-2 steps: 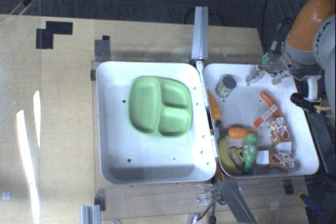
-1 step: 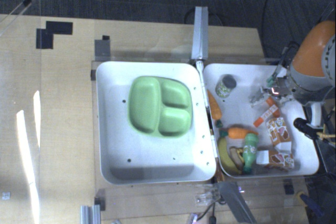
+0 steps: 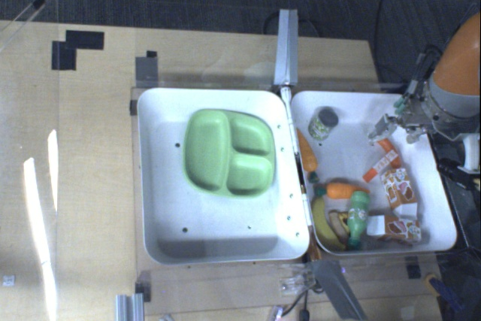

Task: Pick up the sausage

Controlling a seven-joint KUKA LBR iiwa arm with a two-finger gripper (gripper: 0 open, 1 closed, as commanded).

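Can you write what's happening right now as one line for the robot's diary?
stage: approach | gripper: over right bin, above sausage | sausage: lying in bin, not held | left bin: green tray

tabletop (image 3: 90,162): pale matt wood | bins (image 3: 150,177): smooth white plastic | tray (image 3: 228,152): glossy green plastic | divider rail (image 3: 286,49): brushed metal

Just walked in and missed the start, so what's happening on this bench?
A grey arm with an orange band reaches in from the right, and its hand hovers over the far right part of the right bin. Just below it lies the sausage, an orange and white stick, not gripped. A can, a carrot, a banana and a green bottle share that bin. The left bin holds a green divided tray.
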